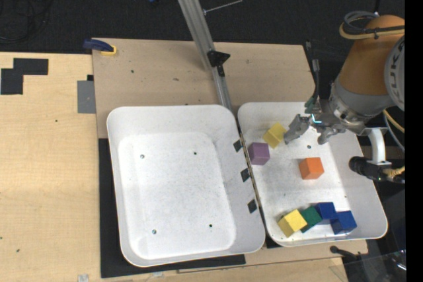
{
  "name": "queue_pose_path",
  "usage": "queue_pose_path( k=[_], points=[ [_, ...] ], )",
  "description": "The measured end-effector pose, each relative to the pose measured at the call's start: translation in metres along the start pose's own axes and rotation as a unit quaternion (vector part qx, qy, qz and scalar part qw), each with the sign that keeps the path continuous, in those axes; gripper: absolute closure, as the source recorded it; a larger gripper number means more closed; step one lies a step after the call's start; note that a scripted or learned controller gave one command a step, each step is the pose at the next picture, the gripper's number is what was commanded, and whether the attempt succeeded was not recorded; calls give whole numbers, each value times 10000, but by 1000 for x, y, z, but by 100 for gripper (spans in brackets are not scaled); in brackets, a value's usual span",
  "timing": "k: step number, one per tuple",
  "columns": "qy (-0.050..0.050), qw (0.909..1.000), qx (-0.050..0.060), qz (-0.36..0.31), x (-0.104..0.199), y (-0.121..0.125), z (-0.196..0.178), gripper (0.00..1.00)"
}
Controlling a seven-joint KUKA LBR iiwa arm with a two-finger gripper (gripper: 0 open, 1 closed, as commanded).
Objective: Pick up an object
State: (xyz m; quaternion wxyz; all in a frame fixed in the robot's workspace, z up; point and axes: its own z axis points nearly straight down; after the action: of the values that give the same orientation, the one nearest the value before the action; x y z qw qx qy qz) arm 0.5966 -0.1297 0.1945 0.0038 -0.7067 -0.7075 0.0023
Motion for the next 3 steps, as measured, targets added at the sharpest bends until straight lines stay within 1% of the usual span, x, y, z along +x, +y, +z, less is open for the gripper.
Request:
queue_pose_path(
  k=[1,2,3],
  points=[
    [-6,10000,-26,8,-1,1,-3,0],
    [-6,10000,-2,10,-8,1,44,0],
    [-1,10000,1,15,-7,0,98,0]
  ],
)
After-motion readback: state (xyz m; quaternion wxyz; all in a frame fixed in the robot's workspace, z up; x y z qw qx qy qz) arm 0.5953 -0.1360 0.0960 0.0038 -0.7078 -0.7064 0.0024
